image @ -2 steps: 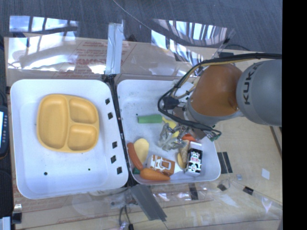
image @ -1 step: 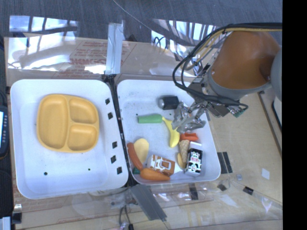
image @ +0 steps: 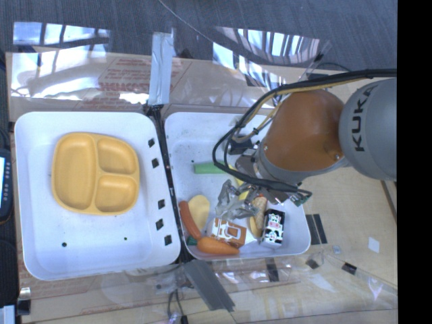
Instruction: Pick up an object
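Note:
My gripper (image: pixel 236 204) hangs low in the right bin (image: pixel 179 147), its metal fingers among a pile of toy food near the bin's front wall. Below the fingers lies a small white and orange carton (image: pixel 227 231). A carrot (image: pixel 216 246) and a red sausage (image: pixel 189 220) lie at the front left of the pile. A pale yellow piece (image: pixel 199 210) sits left of the fingers. A black and white cow-pattern carton (image: pixel 273 227) stands to the right. A green stick (image: pixel 208 169) lies further back. The pile hides the fingertips.
The left bin (image: pixel 40 248) holds a yellow divided plate (image: pixel 94 173). A black divider with tabs (image: pixel 162 181) separates the bins. The arm's orange band (image: pixel 304 133) and black cables cover the right bin's back right part. Foil and cardboard lie behind both bins.

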Controlling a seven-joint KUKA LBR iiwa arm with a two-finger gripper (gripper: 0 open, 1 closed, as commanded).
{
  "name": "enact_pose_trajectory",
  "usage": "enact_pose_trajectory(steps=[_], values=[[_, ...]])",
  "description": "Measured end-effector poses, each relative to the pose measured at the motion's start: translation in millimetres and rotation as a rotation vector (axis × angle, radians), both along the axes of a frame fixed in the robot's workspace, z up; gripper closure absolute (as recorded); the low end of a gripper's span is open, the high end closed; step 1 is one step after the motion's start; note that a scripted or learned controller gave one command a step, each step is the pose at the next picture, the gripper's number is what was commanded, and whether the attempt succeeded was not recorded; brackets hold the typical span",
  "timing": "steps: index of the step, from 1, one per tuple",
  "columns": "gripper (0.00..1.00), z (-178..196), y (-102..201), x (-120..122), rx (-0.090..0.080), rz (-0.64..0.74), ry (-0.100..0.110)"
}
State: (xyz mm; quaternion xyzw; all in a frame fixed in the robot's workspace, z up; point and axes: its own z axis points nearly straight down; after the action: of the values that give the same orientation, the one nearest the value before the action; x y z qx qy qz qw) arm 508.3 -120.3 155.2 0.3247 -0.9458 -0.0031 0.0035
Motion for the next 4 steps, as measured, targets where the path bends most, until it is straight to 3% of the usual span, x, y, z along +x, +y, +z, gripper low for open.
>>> enact_pose_trajectory(steps=[1, 2, 3, 4], values=[[1.00, 116, 9, 9, -0.005, -0.052, -0.014], [1.00, 33, 57, -8, 0.000, 0.150, -0.003], [1.00, 51, -33, 14, -0.002, 0.330, -0.009], [1.00, -5, 3, 26, 0.004, 0.466, -0.003]])
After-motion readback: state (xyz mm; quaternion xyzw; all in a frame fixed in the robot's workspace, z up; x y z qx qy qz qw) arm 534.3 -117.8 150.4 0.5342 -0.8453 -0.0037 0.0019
